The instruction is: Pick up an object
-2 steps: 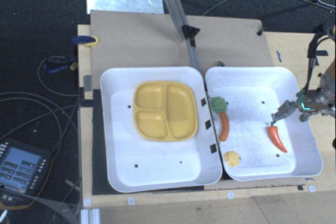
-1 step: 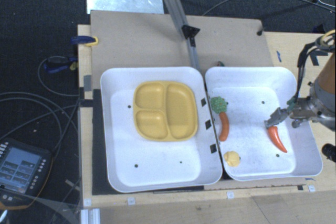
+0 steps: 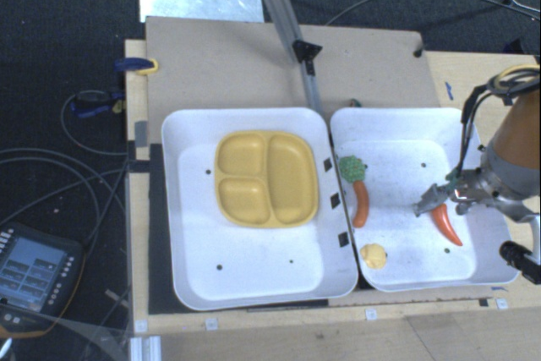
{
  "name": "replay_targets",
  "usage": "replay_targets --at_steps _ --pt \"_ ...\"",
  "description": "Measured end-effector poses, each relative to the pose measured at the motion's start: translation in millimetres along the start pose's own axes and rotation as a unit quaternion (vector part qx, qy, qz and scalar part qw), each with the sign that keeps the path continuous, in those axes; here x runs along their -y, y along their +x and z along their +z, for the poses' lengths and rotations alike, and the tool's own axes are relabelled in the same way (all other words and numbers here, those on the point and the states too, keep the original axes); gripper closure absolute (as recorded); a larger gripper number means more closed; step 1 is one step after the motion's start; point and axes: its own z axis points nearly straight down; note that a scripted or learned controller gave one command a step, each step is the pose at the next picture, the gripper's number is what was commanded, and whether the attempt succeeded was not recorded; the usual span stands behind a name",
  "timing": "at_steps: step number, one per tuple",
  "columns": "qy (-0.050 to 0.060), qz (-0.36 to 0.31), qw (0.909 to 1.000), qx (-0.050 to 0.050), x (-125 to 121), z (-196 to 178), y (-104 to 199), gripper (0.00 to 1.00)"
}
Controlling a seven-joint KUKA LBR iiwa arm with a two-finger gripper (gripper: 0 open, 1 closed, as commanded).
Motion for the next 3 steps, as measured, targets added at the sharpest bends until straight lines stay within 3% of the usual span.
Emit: replay_targets --at_steps 1,2,3 --pt "0.000 0.000 1.0000 0.000 2 42 -1 0.00" --pt "-0.004 0.000 1.0000 0.001 0 29 -2 1.00" --pt "-0.006 -0.003 1.0000 0.002 -5 -35 -3 1.00"
